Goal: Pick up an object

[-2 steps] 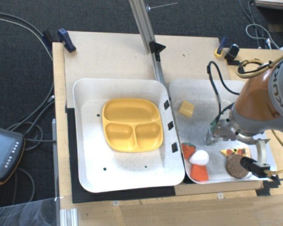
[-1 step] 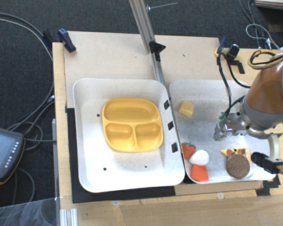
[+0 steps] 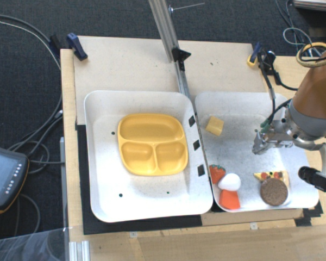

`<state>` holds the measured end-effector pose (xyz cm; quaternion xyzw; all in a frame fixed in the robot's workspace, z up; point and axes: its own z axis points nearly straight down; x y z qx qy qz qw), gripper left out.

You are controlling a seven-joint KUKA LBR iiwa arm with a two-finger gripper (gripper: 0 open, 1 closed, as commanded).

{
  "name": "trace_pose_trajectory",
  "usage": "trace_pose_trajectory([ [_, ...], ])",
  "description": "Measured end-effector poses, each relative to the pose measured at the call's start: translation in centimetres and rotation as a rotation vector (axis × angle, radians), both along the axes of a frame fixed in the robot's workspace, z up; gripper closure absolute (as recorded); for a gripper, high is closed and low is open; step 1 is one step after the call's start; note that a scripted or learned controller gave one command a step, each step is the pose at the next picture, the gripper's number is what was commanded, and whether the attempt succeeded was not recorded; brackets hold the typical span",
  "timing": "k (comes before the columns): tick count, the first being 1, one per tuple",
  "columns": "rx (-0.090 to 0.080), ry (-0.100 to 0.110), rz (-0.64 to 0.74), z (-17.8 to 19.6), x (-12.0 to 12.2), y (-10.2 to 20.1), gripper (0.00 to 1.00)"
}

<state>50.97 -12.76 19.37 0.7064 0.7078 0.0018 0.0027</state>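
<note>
The arm reaches in from the right, and its upper part, with the orange band, is cut off by the right edge. Its hand (image 3: pixel 259 145) hangs low over the right bin (image 3: pixel 244 107), toward that bin's right side. The fingers point down and look small and dark against the speckled floor; whether they stand apart or together I cannot tell, and nothing shows between them.

Loose things lie in the right bin. A tan cube (image 3: pixel 215 126) sits alone in the far left part, well apart from the hand. Along the near wall, at the left corner, a red strawberry-like piece (image 3: pixel 217 173) touches a white egg-shaped piece (image 3: pixel 230 181), and an orange piece (image 3: pixel 230 199) lies just nearer, partly under the white one, so its shape is hard to make out. To the right, a round brown cookie (image 3: pixel 274 191) lies against a small yellow and red piece (image 3: pixel 271 175) that is too small to name; it sits near and slightly right of the hand.

The left bin (image 3: pixel 98 145) holds a yellow divided plate (image 3: pixel 152 144) with three compartments. A metal pole (image 3: pixel 162 18) slants up from between the bins on the counter (image 3: pixel 125 64) and is cut off at the top.
</note>
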Motion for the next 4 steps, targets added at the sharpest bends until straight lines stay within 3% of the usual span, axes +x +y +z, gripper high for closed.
trace_pose_trajectory([
  [1, -0.001, -0.001, -0.001, 4.8, 0.1, -0.8, 1.0],
  [2, 0.003, 0.003, 0.006, 5.7, 1.5, 4.6, 1.0],
  [4, 0.003, 0.006, 0.005, 3.4, 4.1, 15.7, 1.0],
])
